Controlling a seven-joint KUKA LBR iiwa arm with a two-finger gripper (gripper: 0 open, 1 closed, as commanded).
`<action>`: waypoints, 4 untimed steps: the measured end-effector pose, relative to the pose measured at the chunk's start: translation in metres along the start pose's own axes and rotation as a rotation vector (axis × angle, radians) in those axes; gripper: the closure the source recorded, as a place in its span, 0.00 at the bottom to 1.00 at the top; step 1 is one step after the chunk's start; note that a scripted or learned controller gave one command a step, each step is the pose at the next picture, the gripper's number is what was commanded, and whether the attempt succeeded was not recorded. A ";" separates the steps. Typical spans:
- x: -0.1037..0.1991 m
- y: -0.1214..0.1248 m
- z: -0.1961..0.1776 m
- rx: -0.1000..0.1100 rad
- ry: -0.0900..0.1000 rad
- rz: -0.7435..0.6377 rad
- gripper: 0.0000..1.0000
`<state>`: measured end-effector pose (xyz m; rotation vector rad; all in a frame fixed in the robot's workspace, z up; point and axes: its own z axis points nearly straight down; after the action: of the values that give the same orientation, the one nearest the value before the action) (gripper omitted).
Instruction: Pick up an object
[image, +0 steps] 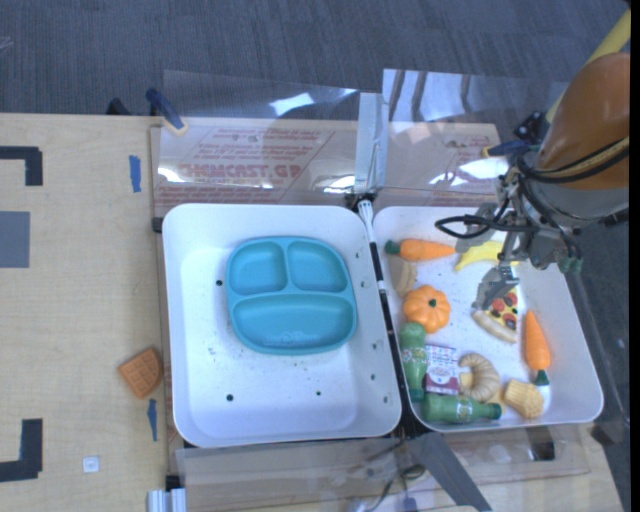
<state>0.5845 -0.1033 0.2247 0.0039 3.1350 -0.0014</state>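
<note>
Camera view: pizza slice (503, 316) lies just beneath end effector (494, 292) in right bin (585, 345)

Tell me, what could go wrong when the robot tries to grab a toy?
The gripper hangs right over the pizza slice, which lies flat, so the fingers might slide off it. The banana and the carrot lie close by and could get bumped.

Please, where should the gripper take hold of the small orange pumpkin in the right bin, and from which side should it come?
Probably from straight above, closing across the round body of the pumpkin at its widest part. It sits upright with its stem up, and the bin floor is bare on its right, so one finger fits there; the left side is tighter.
</note>
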 end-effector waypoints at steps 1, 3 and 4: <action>0.010 0.000 0.126 0.001 -0.006 0.037 0.00; -0.047 -0.085 0.136 0.002 -0.001 0.096 0.00; 0.004 -0.105 0.135 0.000 -0.004 0.191 0.00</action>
<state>0.5811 -0.2080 0.0894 0.3017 3.1168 -0.0010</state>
